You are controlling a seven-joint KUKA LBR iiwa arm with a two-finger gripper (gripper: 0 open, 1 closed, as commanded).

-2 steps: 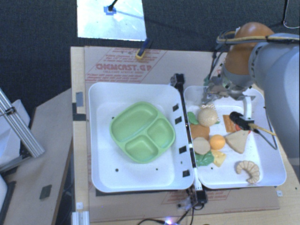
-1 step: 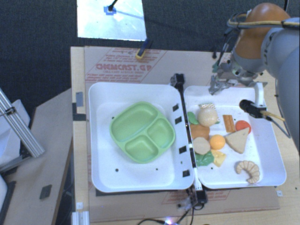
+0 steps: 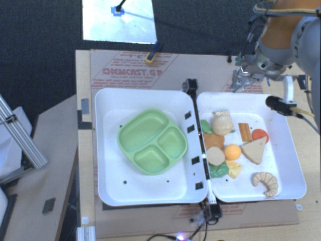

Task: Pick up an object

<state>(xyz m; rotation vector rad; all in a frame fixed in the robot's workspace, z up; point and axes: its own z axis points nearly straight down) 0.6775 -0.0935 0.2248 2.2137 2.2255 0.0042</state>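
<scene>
The gripper (image 3: pixel 242 80) hangs above the far rim of the right bin (image 3: pixel 293 157), just beyond its back edge, with nothing between its fingers; how far they are parted cannot be told. Above it rises the grey arm with its orange band (image 3: pixel 291 6).

Below, the right bin holds a cluster of toy foods (all lying loose): a cream garlic bulb (image 3: pixel 221 123), an orange ball (image 3: pixel 232 151), a tan wedge (image 3: pixel 254 150), a red slice (image 3: pixel 260 134), a brown stick (image 3: pixel 245 131) and a croissant (image 3: pixel 266 183). The left bin (image 3: pixel 108 182) bears a green divided tray (image 3: pixel 152 141).
</scene>
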